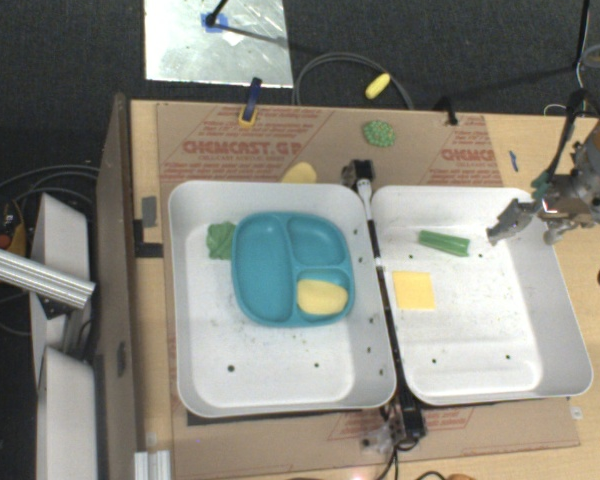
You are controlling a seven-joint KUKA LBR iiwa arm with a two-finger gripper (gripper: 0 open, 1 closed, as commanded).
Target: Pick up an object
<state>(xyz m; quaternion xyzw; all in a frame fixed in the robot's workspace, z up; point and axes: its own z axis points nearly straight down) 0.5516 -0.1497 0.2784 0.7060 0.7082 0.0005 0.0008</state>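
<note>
The hand [525,223] hangs over the right bin [540,368] near its far right corner, and I cannot tell whether it is clenched or released; nothing shows in its grasp. Just left of it lies a green stick [444,242], with a yellow square [414,290] nearer the bin's left wall. The left bin [210,368] holds a blue divided plate [270,268] carrying a yellow lump [322,296], a green leafy piece [221,239] touching the plate's left edge.
</note>
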